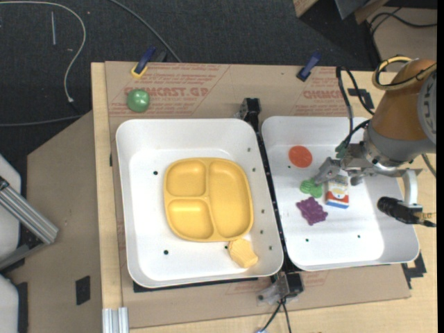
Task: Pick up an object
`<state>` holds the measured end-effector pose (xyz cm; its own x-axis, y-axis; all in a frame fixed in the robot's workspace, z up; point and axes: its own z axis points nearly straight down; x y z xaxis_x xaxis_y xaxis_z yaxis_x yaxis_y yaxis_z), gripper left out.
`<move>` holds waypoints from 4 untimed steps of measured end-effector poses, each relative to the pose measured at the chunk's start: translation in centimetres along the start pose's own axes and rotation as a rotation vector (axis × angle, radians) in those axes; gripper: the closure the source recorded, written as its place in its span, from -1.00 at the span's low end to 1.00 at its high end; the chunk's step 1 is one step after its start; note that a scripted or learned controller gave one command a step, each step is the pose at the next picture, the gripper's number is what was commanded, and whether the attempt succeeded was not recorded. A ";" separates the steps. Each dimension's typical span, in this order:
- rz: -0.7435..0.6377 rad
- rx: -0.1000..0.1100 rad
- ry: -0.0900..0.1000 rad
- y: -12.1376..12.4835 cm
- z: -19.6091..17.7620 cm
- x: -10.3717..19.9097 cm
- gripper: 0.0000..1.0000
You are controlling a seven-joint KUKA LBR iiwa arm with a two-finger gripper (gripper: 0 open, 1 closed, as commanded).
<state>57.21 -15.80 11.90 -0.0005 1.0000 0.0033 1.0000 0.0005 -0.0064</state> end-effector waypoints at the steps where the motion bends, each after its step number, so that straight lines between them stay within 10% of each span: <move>1: 0.000 -0.007 -0.002 0.1 -1.5 -0.1 1.00; 4: -0.001 -0.014 -0.005 0.8 -17.6 -1.7 1.00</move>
